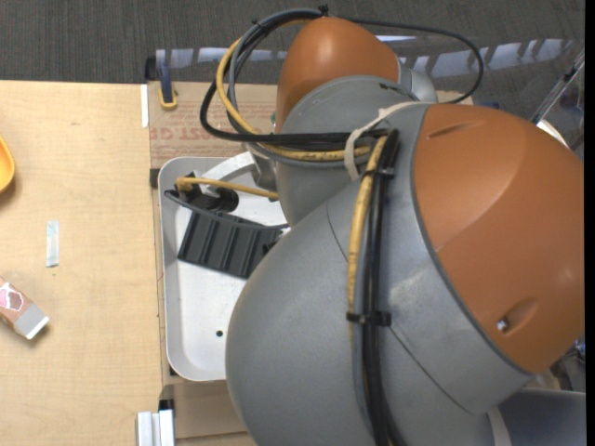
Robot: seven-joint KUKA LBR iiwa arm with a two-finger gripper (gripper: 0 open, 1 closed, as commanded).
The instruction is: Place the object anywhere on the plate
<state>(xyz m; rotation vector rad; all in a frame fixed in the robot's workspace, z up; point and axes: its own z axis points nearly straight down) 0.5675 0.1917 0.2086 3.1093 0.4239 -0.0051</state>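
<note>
Grey, orange-capped arm [307,360] covers most of white bin [191,342].

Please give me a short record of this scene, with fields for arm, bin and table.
arm: grey and orange, covering much of the view
bin: white, partly under the arm
in bin: one small dark speck
table: pale wood, left of the bin
on table: small packet, pale strip, orange thing at left edge
</note>
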